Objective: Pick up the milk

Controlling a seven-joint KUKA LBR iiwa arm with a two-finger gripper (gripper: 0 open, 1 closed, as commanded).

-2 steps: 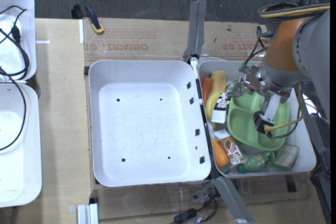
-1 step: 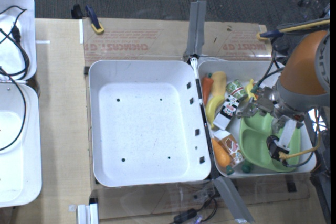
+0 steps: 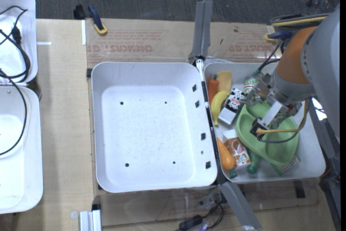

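Bins sit side by side on the bench: the left bin (image 3: 146,127) lies well to the left of the gripper, its floor bare white. Past the divider, the right bin (image 3: 316,162) holds a crowd of things. Farthest left of the jaws lie an orange carrot-like piece (image 3: 225,155) and a yellow banana (image 3: 219,103), with a small printed packet (image 3: 239,152) below. The milk (image 3: 231,105), a small carton with black-and-white cow patches, lies just left of the jaws, beside the banana and touching the rim of a green bowl (image 3: 270,138). The gripper (image 3: 258,92) hovers near the carton's upper right, over the bowl's far edge; whether its jaws are apart or together cannot be told, and nothing is seen between them. The grey arm (image 3: 324,57) with its orange band reaches in from the right.
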